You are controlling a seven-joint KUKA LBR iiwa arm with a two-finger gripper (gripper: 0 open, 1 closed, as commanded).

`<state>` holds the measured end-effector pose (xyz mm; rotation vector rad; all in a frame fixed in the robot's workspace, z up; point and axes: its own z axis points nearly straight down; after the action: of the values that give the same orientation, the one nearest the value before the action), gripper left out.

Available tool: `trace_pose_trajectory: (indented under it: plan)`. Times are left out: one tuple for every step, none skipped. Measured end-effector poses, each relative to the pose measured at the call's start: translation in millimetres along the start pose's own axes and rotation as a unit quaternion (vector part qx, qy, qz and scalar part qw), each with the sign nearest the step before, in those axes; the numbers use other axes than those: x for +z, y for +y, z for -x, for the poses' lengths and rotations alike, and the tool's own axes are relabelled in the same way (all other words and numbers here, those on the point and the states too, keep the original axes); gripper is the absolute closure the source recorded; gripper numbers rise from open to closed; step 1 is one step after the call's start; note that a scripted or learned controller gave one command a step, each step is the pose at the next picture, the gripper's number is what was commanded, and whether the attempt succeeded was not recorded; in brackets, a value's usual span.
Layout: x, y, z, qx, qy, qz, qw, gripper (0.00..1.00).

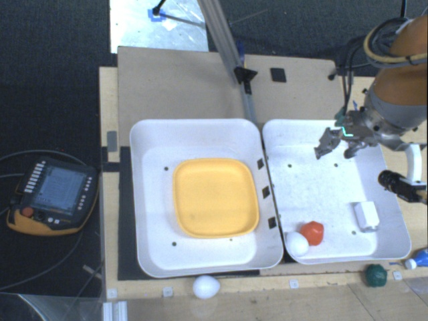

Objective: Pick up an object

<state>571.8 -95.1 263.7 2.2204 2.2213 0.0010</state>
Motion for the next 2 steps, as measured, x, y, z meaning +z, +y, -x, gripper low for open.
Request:
trace_pose_trajectory:
  plan:
    - [0.0, 0.0, 0.0, 0.000, 0.000, 0.000, 1.0000, 0.00]
    - [61.9, 1.2, 2.6, 0.000, 0.000, -0.003, 1.0000, 0.00]
